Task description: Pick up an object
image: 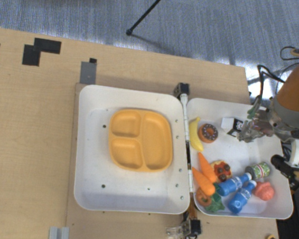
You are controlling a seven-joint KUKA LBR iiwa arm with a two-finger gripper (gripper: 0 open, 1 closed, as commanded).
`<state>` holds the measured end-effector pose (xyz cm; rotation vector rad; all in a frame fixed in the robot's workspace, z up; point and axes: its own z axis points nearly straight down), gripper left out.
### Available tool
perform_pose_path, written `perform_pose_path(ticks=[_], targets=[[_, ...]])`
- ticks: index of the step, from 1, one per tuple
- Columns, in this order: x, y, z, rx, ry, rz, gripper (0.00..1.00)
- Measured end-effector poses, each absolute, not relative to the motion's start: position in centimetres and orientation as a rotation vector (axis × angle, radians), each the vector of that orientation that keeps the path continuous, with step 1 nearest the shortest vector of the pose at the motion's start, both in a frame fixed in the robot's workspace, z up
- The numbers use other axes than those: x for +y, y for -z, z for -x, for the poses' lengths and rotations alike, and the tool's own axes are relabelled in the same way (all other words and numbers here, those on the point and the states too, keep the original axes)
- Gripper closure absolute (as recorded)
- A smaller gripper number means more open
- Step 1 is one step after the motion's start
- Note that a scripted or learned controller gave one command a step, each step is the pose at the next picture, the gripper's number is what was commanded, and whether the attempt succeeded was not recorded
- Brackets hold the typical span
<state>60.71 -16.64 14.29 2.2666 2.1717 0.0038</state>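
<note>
Your fingers (250, 131) are hanging over the upper part of the right shallow white bin (231, 154); you cannot tell how far they are parting. The round brown doughnut toy (209, 131) is lying apart to their left, beside the yellow banana (194, 135).

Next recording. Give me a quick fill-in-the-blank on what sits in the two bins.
1. The orange plate lies in the bin on the view's ___.
2. That plate has ___ compartments.
3. The two bottles in the other bin are ___.
4. The yellow fruit beside the donut is a ___.
Missing words: left; three; blue; banana.
</note>
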Motion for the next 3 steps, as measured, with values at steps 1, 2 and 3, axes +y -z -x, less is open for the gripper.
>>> perform_pose_path(ticks=[1, 2, 3], targets=[[-16.7, -14.3, -60.7, 2.172, -0.002, -2.267, 0.00], [-18.5, -10.9, -64.7, 2.281, -0.009, -2.135, 0.00], [-18.7, -10.6, -65.7, 2.604, -0.009, -1.707, 0.00]])
